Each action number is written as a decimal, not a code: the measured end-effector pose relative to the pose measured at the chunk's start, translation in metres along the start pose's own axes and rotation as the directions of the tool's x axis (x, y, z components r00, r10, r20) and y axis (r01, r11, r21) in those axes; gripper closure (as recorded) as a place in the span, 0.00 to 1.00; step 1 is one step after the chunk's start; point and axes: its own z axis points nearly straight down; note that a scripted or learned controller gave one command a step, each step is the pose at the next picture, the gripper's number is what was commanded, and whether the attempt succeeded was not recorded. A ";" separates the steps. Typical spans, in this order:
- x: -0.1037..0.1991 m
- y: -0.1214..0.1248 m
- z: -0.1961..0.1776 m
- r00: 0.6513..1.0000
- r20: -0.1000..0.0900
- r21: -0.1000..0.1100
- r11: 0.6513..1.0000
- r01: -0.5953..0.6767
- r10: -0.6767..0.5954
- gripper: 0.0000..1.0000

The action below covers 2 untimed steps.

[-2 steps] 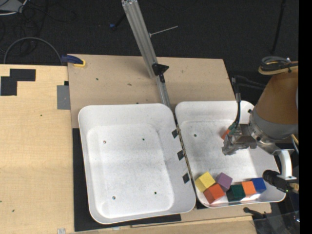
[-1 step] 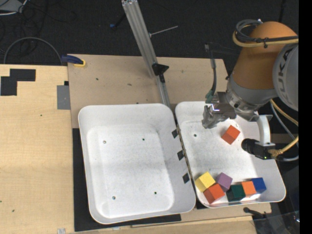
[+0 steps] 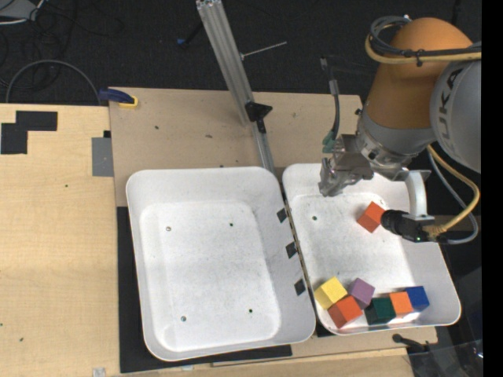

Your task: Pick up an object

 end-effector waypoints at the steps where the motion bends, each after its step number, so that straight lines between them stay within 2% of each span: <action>1: 0.001 -0.001 0.001 1.000 0.001 0.004 1.000 0.006 -0.006 0.00; 2: 0.002 -0.001 -0.009 1.000 0.001 0.006 1.000 0.017 -0.017 1.00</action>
